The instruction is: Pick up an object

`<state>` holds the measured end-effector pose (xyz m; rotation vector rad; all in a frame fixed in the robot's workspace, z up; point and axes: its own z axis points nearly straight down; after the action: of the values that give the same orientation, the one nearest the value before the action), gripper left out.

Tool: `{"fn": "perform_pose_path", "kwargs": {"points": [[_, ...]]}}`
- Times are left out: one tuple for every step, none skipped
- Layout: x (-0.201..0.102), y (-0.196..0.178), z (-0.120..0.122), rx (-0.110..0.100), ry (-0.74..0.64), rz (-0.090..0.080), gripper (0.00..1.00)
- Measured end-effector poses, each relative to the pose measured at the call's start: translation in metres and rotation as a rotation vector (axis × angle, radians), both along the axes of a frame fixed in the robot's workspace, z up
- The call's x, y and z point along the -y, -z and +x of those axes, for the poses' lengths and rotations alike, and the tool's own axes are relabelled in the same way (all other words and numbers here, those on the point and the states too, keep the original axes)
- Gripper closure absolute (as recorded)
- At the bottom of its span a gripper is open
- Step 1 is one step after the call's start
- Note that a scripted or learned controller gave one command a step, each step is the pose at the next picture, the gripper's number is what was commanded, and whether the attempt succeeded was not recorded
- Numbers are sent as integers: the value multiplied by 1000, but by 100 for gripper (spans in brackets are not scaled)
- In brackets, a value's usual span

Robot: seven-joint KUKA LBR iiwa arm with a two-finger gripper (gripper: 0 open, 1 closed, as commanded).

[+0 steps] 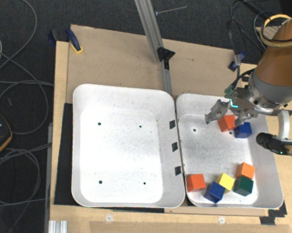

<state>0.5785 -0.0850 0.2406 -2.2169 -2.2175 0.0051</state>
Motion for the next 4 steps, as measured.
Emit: {"fn": "perform_pose_path", "kwargs": {"points": [[0, -2, 0, 5, 0, -1, 0], [1, 40, -1, 0, 0, -1, 0], [2, 82, -3, 0, 0, -1, 0], [1, 136, -5, -1, 0, 0, 0]]}}
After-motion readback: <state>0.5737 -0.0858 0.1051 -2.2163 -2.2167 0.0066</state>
